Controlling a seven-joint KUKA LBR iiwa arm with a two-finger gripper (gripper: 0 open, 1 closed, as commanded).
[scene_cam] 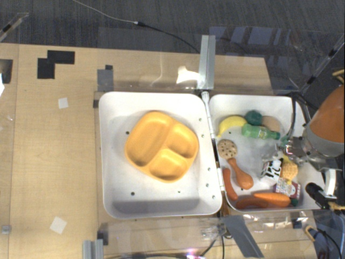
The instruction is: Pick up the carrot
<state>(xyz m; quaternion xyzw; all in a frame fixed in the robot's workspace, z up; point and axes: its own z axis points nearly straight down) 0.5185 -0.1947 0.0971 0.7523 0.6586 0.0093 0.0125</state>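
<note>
Bench (48,161): pale wood, black markers at far left
Floor: dark carpet, loose cable
Gripper (276,165): grip state cannot be told

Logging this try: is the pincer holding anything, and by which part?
Cannot be told. The pincer hangs over the right bin, its tips lost in clutter; the carrot lies apart, by the near wall.

Light wood tabletop (48,161) with black square markings (54,62) near its far left corner and small pale tape squares (63,103). Beyond it, dark grey carpet floor (161,4) crossed by a thin cable (108,16). A grey metal upright bracket (207,61) stands at the far edge. Lighting even.
</note>
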